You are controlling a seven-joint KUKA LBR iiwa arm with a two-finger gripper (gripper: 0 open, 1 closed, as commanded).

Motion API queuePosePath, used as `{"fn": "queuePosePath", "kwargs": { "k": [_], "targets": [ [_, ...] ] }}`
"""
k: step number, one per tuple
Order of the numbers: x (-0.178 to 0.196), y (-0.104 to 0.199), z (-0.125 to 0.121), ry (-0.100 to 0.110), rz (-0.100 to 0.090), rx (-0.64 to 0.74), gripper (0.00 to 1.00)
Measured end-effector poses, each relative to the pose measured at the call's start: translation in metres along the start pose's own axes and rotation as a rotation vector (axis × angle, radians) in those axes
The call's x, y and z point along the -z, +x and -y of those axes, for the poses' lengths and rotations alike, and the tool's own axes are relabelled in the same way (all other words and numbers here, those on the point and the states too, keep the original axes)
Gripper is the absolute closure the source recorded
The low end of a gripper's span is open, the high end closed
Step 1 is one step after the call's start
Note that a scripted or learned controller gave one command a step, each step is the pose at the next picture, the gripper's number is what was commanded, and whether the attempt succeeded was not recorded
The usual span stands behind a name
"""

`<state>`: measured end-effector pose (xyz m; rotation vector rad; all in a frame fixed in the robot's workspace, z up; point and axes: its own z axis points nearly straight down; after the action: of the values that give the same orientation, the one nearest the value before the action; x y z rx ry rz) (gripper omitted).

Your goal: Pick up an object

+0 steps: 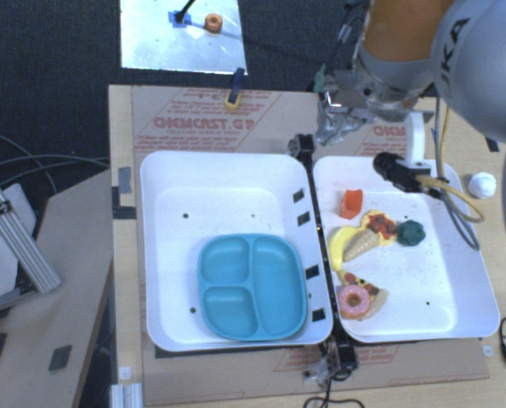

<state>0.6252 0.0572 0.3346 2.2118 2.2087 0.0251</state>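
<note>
Toy foods (367, 249) lie in the right bin (457, 313); a blue tray (253, 286) fills the left bin (176, 185) on a brown board (201, 117). The gripper (338, 126) hangs above the bins' back edge; its state cannot be told.

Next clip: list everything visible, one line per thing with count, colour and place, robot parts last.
bins: 2, white, side by side on the bench
divided tray: 1, light blue, left bin
block: 1, orange-red, right bin, upper middle
banana: 1, yellow, right bin, centre
pizza slice: 1, red and yellow, right of the banana
green lump: 1, dark green, right bin
doughnut: 1, pink, right bin, lower left
ball: 1, white, right of the bins
arm: 1, grey with orange band, top right
tool: 1, metallic, above the bins' far edge
</note>
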Motion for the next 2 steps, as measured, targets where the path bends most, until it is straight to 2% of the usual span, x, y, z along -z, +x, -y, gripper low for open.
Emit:
{"fn": "queuePosePath", "kwargs": {
  "k": [1, 2],
  "targets": [
    [-0.084, 0.002, 0.146, 0.039, -0.001, 0.001, 1.0],
    [0.048, 0.013, 0.136, 0.005, -0.004, 0.007, 1.0]
  ]
}}
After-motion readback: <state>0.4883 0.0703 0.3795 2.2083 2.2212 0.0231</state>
